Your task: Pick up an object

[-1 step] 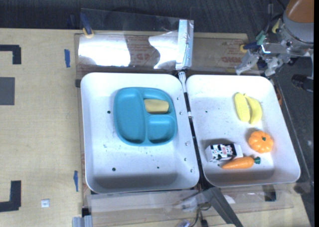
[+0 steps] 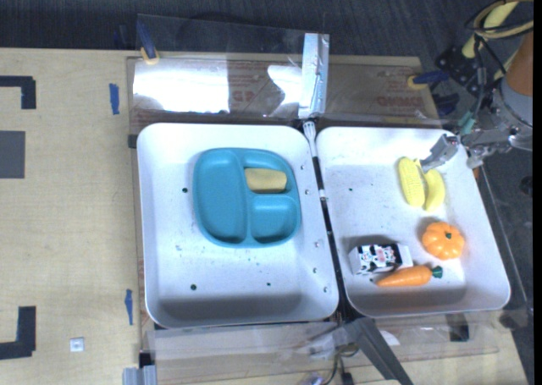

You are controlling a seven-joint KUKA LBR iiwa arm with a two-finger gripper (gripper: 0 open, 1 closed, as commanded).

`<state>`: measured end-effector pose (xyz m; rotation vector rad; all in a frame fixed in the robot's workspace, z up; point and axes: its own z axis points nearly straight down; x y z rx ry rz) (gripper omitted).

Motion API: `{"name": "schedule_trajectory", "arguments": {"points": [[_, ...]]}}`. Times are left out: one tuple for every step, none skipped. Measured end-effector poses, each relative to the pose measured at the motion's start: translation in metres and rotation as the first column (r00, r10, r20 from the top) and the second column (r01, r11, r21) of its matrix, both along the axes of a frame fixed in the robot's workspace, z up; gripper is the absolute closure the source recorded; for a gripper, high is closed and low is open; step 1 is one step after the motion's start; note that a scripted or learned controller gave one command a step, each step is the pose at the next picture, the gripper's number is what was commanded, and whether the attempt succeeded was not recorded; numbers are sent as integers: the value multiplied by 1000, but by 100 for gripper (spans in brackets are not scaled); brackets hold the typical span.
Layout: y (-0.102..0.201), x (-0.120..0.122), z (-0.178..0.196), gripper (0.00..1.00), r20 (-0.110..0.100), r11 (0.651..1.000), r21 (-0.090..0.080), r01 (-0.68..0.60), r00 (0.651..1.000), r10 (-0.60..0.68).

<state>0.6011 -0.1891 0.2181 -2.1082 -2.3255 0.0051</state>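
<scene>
Objects for picking lie in the right bin (image 2: pixel 491 290): a yellow corn cob (image 2: pixel 412 181) and a banana (image 2: pixel 434 189) touching side by side at the far end, an orange pumpkin-like toy (image 2: pixel 443 239) nearer, then a carrot (image 2: pixel 406 276) along the near wall, touching a small black-and-white carton (image 2: pixel 376 257) to its left. You see the gripper (image 2: pixel 442 151) at the right bin's far right corner, just beside the corn and banana; whether its fingers are spread or closed cannot be made out, and nothing is visibly between them. The left bin (image 2: pixel 161 256) holds a blue divided plate (image 2: pixel 241 197) with a yellow bread-like piece (image 2: pixel 266 179) in its far right compartment. Both bins sit on a pale wooden bench (image 2: pixel 59 239) with black corner marks and blue tape tabs; dark carpet lies beyond. Clear plastic sheeting (image 2: pixel 220 79) behind the bins carries reddish print, too glared to read. The carton's pattern is too small to read. The arm is cut off at the right edge among yellow and black cables (image 2: pixel 491 19).
</scene>
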Motion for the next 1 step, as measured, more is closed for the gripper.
{"name": "schedule_trajectory", "arguments": {"points": [[-7,37,-130,0,12,992,-3,-126,992,126]]}}
